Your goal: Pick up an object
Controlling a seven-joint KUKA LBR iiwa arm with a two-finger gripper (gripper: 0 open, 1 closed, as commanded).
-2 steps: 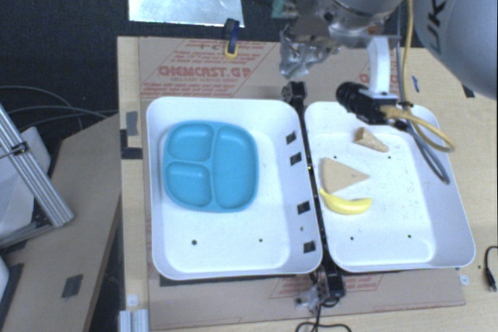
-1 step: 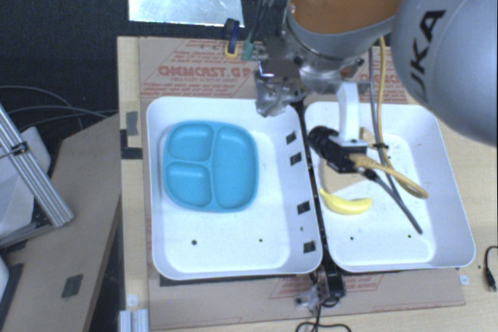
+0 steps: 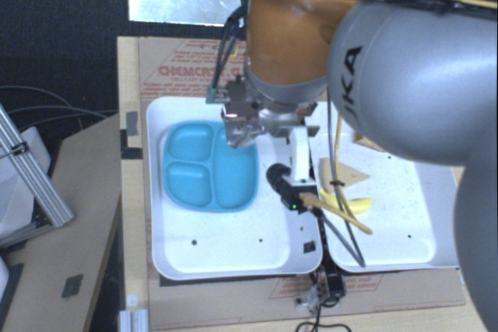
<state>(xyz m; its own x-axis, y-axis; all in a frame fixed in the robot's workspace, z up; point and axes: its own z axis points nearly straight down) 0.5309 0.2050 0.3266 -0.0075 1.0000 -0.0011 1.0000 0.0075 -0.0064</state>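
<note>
Because the grey arm (image 3: 412, 66) reaches in from the right and hangs low over the bench, it covers the far half of the right bin (image 3: 397, 241) and much of the wall between the two bins. In the part of that bin that shows, a yellow banana (image 3: 356, 206) lies near the dividing wall. Just behind it is a tan, wedge-shaped piece (image 3: 348, 176), perhaps card or foam; the view is too coarse to name it. Both bins rest on a printed cardboard sheet (image 3: 187, 72). The left bin (image 3: 233, 249) holds a blue divided plate (image 3: 204, 176) with three compartments, lying flat in its far half. The gripper (image 3: 240, 134) sits over the plate's far right corner, at or just above the rim; contact cannot be judged. Whether the gripper is spread or closed cannot be told from this angle.
</note>
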